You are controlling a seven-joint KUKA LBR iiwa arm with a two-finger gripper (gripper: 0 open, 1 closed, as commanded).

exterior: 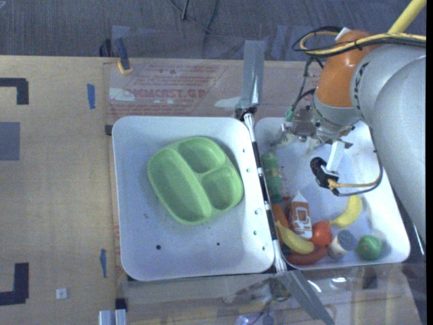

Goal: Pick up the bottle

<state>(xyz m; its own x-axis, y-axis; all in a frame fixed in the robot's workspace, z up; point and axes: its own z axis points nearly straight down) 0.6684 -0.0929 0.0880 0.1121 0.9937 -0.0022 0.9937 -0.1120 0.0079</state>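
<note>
You're looking down on a pale wooden bench [54, 202] with dark grey floor [67, 12] beyond its far edge, where a black cable [193, 2] loops. On the bench you have black corner marks [19, 90], strips of blue tape [90, 95], a grey metal strip [252, 73] and a small orange piece [124, 65], perhaps a clamp. Light is even and soft

Overhead, perhaps slightly slanted, above both bins [135, 239]

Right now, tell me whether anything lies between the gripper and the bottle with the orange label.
Nothing visible does: only bare bin floor lies between the gripper and the bottle. A banana and a tomato crowd the bottle's other end, away from the gripper.
</note>
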